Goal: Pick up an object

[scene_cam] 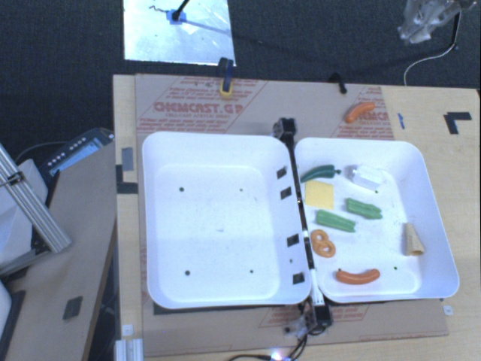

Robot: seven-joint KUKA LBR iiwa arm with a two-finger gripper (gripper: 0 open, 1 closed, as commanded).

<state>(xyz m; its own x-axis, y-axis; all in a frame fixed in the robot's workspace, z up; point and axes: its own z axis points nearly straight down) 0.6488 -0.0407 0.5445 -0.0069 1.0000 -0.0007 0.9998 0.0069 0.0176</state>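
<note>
The right bin holds several toy foods. A dark green pepper and a white block lie at its far side. A yellow square sits by the divider, with two green pods near the middle. An orange pretzel, an orange sausage and a tan cone lie toward the front. My gripper hangs high at the top right, beyond the bench and far from the bins, with nothing seen in it.
The left bin stands beside the right one. Another orange sausage lies on the bench behind the right bin. A yellow clamp sits at the bench's far edge, and a shiny plate lies on the floor beyond.
</note>
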